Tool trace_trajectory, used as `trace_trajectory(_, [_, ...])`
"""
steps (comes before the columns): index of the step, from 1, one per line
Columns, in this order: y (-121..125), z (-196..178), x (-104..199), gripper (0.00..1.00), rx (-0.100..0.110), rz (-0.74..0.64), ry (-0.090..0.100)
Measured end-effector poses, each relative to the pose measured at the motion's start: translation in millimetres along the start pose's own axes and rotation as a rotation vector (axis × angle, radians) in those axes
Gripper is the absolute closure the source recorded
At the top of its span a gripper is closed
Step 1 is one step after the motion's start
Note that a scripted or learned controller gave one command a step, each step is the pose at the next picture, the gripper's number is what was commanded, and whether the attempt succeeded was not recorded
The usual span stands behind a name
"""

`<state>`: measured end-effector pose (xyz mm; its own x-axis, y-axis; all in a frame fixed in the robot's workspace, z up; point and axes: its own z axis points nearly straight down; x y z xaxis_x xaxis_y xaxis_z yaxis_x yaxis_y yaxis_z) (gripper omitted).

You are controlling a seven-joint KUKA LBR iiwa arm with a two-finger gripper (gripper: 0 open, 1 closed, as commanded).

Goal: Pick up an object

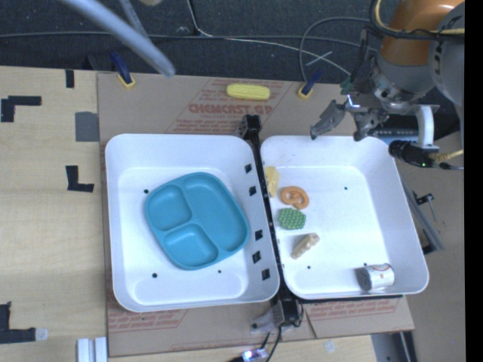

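- The gripper (341, 124) hangs above the far rim of the right bin (400, 202), its two dark fingers spread wide apart with nothing between them.
- Nearest candidates lie along the left wall of that bin, well apart from the gripper: a pale yellow piece (271, 179) touching the wall, an orange pretzel (294, 197) just beside it, a green waffle-like piece (291, 219) below that, and a tan lump (304, 244) lower again.
- All four look like small toy foods: light, probably stiff plastic or firm foam, not fragile; smooth surfaces may slip under narrow fingertips.
- The pretzel seems the best hold: it stands slightly clear of its neighbours, and closing across its narrow width, or with one finger through a loop, should catch.
- The yellow piece is a poorer choice, since the wall leaves no room for a finger.
- A grey-and-white cylinder (375, 277) lies on its side in the near right corner; it is likely to roll, so grip it across its round body.
- The left bin (121, 202) holds a blue divided plate (196, 219): broad, flat, hard to pinch except at the rim.
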<state>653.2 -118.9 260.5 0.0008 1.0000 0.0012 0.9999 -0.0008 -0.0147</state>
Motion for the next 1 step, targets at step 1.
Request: trace_trajectory(1, [1.8,-8.8,0.4,0.0,-0.013,-0.003,-0.001])
